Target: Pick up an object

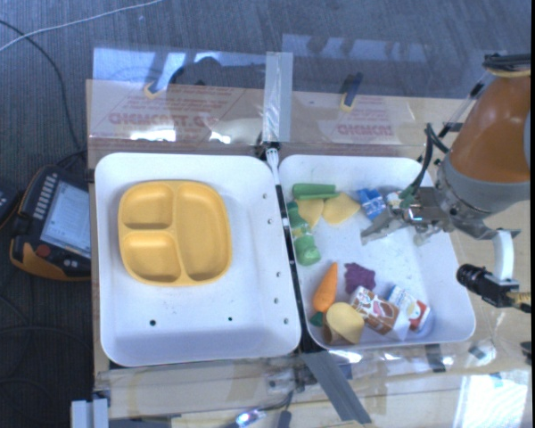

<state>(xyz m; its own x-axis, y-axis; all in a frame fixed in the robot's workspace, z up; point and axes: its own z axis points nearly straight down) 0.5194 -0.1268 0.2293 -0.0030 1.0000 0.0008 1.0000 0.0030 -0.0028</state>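
Observation:
My gripper [383, 218] hangs over the middle of the right bin [446, 270], coming in from the right under the orange-banded wrist. Its fingers [374, 233] look spread and open, with nothing between them. Just to its upper left lies a small blue packet [371, 202]. Further left are two yellow pieces [328, 209], a green bar [314, 190] and a green lump [305, 250]. In the bin's near part sit an orange carrot [325, 287], a purple piece [358, 276], a yellow lemon [344, 320] and two small printed cartons [388, 311].
The left bin [187, 333] holds a yellow divided plate [174, 231]. A ridge where the two bin rims meet [287, 257] runs between them. A teach pendant [53, 224] lies on the floor at the left. A black fitting [483, 283] sticks out by the right bin's right edge.

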